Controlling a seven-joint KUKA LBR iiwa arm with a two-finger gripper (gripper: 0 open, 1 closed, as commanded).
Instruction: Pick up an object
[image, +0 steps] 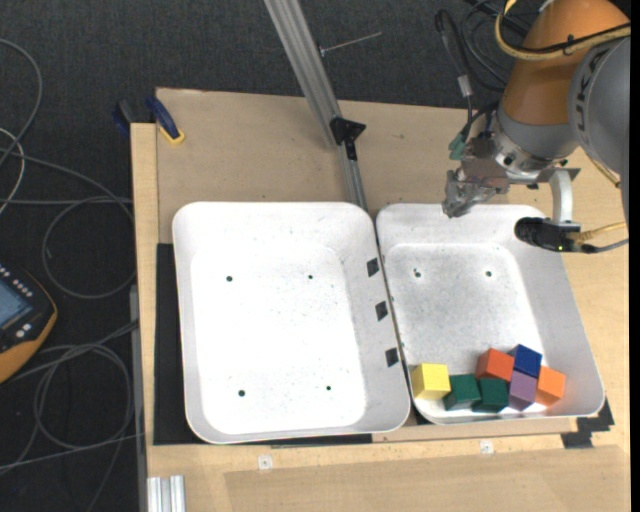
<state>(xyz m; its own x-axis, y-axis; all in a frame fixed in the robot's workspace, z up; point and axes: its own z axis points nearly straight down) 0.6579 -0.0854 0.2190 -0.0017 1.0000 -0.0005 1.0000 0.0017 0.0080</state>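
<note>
The grey arm with its orange band (560, 40) comes in from the upper right of the frame, and its two-finger end effector (458, 203) hangs over the far rim of the right-hand shallow white bin (560, 290). Whether it is open or closed cannot be told from this angle; nothing shows between its tips.

The small coloured blocks lie well apart from it, bunched against the near edge of the same bin at the lower right of the frame: a yellow cube (432, 379) at the left end, then a dark green block (462, 391) and a second green block (491, 393), an orange block (494, 364) behind them, a blue block (527, 358), a purple block (523, 387) and another orange block (550, 383) at the right end.

The left-hand white bin (270, 320) sits beside it on the wooden bench (260, 130).
</note>
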